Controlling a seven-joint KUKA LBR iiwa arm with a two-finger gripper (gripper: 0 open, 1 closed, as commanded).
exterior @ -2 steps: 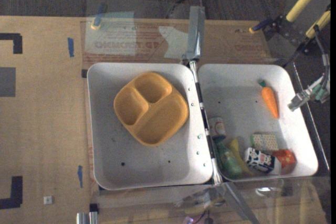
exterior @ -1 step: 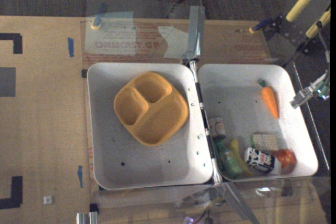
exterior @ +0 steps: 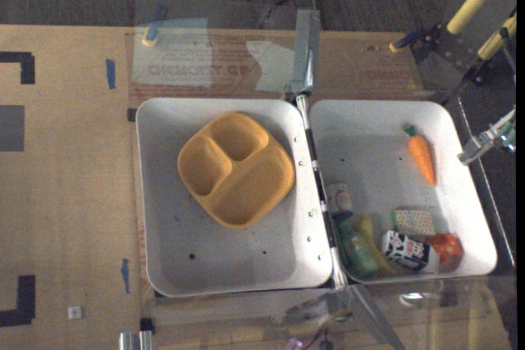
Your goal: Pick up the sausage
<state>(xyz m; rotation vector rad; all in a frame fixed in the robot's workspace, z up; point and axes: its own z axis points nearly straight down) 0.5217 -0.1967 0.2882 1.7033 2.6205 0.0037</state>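
Observation:
The sausage (exterior: 340, 197) appears to be the small pale, pinkish cylinder against the left wall of the right bin (exterior: 369, 123), just above a green bottle (exterior: 352, 243). My gripper (exterior: 484, 143) shows as a pale metal piece at the far right, over the right bin's right rim. It is well away from the sausage, level with the orange carrot (exterior: 422, 159), and nothing is visibly held in it.
The left bin (exterior: 164, 242) holds an orange divided plate (exterior: 236, 169). Clustered in the right bin's near part are a yellow item (exterior: 369, 235), a speckled block (exterior: 413, 220), a small black-and-white carton (exterior: 408, 251) and a red item (exterior: 447, 247).

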